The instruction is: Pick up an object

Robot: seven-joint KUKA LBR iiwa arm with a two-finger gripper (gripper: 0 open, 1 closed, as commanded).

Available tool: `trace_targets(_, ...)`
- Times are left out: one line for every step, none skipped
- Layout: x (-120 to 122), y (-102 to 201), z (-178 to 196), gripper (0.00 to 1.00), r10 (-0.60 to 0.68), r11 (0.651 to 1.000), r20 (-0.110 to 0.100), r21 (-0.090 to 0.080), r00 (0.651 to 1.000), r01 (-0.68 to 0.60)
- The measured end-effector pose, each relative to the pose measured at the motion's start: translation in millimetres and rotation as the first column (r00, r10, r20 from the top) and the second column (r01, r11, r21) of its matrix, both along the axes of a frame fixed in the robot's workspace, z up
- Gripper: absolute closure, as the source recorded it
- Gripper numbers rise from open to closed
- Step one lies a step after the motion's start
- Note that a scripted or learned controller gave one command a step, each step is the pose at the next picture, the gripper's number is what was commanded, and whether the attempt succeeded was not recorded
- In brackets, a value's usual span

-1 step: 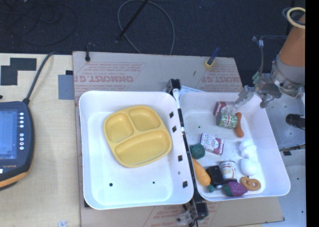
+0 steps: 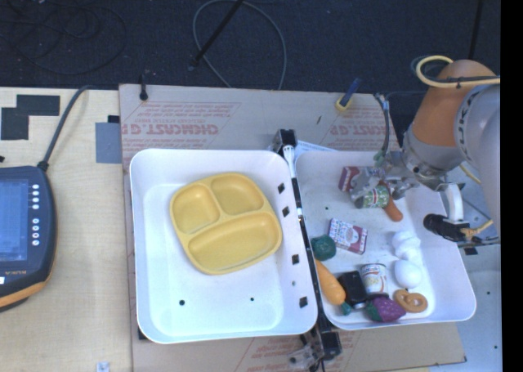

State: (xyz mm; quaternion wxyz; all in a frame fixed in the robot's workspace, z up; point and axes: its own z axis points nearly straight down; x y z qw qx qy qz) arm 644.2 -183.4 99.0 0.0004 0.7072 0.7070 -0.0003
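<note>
My gripper point(image 2: 382, 180) is low in the far part of the right bin point(image 2: 458, 297), reaching in from the right under the orange band. It is directly over a small green and white bottle point(image 2: 374, 197) that lies on its side. Left of it lies a red and white packet point(image 2: 350, 177), and a short orange piece point(image 2: 395, 212) lies just to the lower right. The gripper body hides where it meets the bottle.
Further forward in the right bin are a red and white carton point(image 2: 348, 235), a green lid point(image 2: 324, 246), a carrot point(image 2: 330, 282), a can point(image 2: 373, 276), two white eggs point(image 2: 406, 271), a doughnut point(image 2: 411, 301) and purple grapes point(image 2: 385, 309). A yellow divided plate point(image 2: 226, 221) lies in the left bin point(image 2: 155, 297).
</note>
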Motion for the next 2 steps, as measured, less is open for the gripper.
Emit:
trace_targets(1.3,-0.1,10.2,1.0,0.004,1.0,0.001,-0.001,1.0,-0.004)
trace_targets(0.2,81.5,66.2,1.0,0.007,1.0,0.001,0.004,1.0,-0.007)
